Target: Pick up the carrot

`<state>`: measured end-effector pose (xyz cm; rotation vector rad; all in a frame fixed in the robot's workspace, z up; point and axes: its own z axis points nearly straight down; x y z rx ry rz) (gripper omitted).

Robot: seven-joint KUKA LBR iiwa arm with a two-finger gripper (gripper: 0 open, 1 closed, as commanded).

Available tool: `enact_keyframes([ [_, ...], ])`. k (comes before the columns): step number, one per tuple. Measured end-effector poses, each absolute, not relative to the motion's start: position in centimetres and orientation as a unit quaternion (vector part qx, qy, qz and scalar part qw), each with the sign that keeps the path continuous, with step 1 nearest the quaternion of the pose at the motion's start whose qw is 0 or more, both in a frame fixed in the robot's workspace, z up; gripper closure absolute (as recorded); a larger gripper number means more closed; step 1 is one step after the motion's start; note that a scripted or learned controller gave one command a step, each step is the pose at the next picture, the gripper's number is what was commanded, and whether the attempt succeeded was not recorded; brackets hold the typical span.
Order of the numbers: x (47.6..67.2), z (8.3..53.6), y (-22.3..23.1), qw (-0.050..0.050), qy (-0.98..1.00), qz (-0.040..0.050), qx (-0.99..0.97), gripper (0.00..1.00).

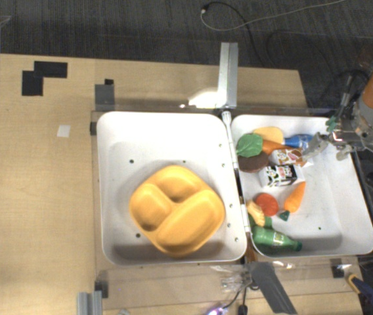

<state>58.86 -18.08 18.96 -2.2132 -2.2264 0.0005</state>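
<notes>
While carrot (295, 197) lies in right bin (360, 231) | gripper (322, 143) apart, fingers' state unclear

The grey arm reaches in from the right, its pincer (319, 143) hanging low.

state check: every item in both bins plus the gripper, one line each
carrot: lying tilted in the right bin, not gripped
gripper: at the right bin's upper right, apart from the carrot
green bottle: on its side
milk carton: lying flat
yellow divided plate: upright in the left bin
</notes>
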Motion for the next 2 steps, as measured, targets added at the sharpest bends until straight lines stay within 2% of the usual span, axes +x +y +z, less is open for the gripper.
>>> enact_keyframes([
  [1,51.6,9.0,-18.9,-0.002,-0.719,-0.0019,-0.695,0.00],
  [2,58.4,8.7,-19.1,-0.001,-0.544,-0.0013,-0.839,0.00],
])
